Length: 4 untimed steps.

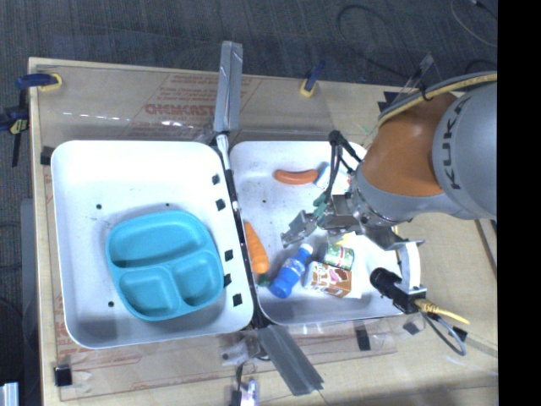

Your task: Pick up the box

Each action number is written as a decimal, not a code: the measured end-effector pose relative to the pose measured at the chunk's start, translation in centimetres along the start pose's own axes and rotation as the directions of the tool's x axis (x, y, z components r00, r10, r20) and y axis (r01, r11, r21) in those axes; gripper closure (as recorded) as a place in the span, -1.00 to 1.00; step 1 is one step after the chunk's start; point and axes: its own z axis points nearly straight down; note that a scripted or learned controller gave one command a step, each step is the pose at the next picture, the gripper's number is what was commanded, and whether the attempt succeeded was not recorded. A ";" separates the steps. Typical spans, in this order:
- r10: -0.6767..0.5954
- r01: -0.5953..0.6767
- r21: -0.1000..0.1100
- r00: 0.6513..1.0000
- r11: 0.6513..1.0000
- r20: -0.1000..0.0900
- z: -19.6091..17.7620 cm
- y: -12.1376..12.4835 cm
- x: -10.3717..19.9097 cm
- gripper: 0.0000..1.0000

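At the near edge of the right bin (pixel 279 311), which serves as the landmark here, the box (pixel 330 278) lies flat on the bin's floor by its near wall, a small carton printed in red, white and green. Touching the box on the side toward the left bin (pixel 76 227) is a blue bottle (pixel 290 276), tilted with its cap end pointing toward the near left corner of the right bin. A carrot (pixel 256 249) lies along the right bin's left wall, just beside the bottle. Directly above the box, toward the middle of the right bin, hangs the gripper (pixel 325 227), carried by the grey arm (pixel 456 155) with its orange band (pixel 404 157); it is over the box's far end, but whether it is clamped, loose or touching the box cannot be told, as the wrist hardware hides the tips. Farther back, near the right bin's far wall, a sausage (pixel 296 176) lies on its side, well apart from the box. In the left bin, across the divider from the right bin, a turquoise divided plate (pixel 165 265) rests on the floor.
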 end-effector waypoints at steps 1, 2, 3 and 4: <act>0.146 -0.146 0.000 0.989 0.989 0.000 9.9 8.4 -0.9 -1.00; 0.124 -0.124 -0.001 0.992 0.992 -0.001 12.7 1.3 -2.8 -1.00; 0.163 -0.163 -0.001 0.987 0.987 0.000 12.7 7.3 -1.4 -1.00; 0.193 -0.193 -0.002 0.981 0.981 0.000 12.6 16.4 -6.2 -1.00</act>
